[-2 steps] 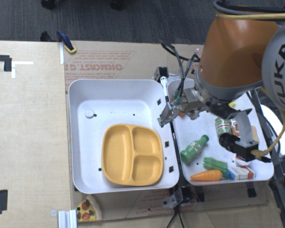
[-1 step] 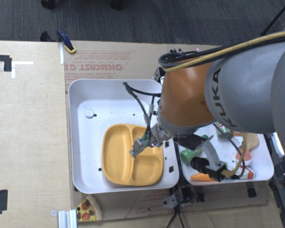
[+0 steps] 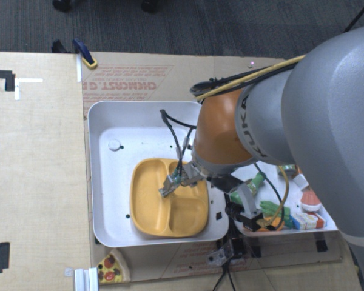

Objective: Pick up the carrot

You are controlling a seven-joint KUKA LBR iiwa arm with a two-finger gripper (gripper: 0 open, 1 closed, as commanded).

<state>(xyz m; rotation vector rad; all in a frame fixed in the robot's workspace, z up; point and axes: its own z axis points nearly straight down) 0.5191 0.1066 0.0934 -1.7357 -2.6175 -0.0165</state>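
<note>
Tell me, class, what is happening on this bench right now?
A grey KUKA arm with an orange band reaches in from the right, and its pincer hangs over a yellow divided plate in the left white bin. Nothing can be seen between its fingertips. The right bin, mostly covered by the arm, holds a jumble of toy food, with something orange that may be the carrot. So the pick looks not yet done.

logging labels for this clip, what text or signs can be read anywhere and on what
"KUKA" in part, on the arm's orange band, running sideways.
Red print on the cardboard behind the bins, upside down and too blurred to read.
Small packages in the right bin: print too small to read.
</note>
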